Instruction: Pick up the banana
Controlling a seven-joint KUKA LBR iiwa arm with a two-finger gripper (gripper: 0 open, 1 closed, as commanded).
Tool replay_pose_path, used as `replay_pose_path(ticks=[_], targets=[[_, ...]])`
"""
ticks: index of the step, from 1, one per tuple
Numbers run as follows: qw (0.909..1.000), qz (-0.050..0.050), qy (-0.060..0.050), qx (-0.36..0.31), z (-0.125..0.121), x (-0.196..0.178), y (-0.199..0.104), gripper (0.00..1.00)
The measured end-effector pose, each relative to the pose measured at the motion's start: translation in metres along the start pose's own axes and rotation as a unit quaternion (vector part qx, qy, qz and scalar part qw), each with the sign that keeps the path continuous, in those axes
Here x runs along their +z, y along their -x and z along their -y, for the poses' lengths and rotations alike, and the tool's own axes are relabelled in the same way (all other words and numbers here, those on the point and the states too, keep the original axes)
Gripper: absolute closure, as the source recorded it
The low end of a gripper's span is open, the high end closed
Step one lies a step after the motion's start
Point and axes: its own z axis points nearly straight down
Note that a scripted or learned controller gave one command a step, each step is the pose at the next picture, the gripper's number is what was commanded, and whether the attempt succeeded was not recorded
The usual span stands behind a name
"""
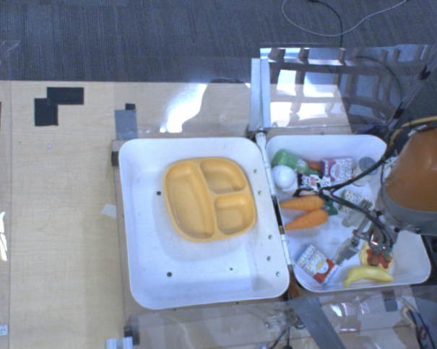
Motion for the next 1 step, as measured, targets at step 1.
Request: replay_pose_path(ticks=[1], targets=[[0.9961,0.001,0.0,0.088,-0.0409,-0.0734,-0.0236,0.0]])
